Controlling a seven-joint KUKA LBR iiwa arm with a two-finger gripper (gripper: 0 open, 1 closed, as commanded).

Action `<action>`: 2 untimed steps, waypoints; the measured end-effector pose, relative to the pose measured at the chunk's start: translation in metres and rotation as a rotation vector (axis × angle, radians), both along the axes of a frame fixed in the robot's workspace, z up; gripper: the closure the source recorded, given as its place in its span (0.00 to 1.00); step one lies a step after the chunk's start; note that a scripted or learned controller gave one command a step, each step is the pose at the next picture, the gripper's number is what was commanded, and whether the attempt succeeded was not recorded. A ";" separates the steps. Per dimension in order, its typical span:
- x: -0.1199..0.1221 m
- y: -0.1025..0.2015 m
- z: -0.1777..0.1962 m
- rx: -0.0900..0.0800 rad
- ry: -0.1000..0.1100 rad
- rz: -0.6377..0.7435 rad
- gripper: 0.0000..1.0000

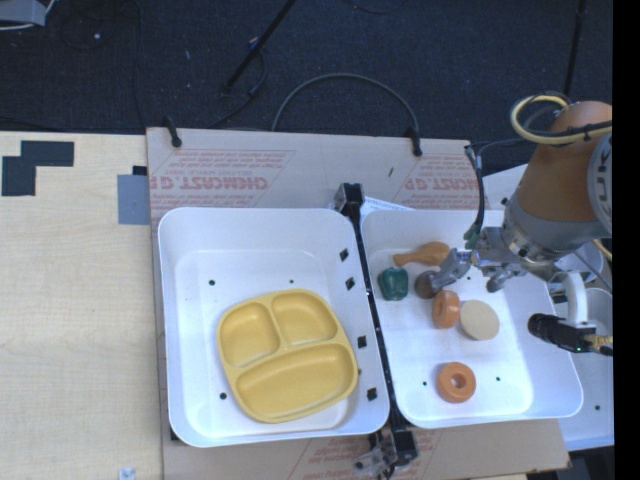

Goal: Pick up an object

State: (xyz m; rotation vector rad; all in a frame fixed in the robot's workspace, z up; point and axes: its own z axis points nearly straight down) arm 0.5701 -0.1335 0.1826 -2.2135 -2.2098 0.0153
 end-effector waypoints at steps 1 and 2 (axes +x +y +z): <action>0.003 0.000 0.008 -0.002 -0.013 0.002 0.00; 0.004 0.001 -0.036 -0.001 -0.010 0.002 0.00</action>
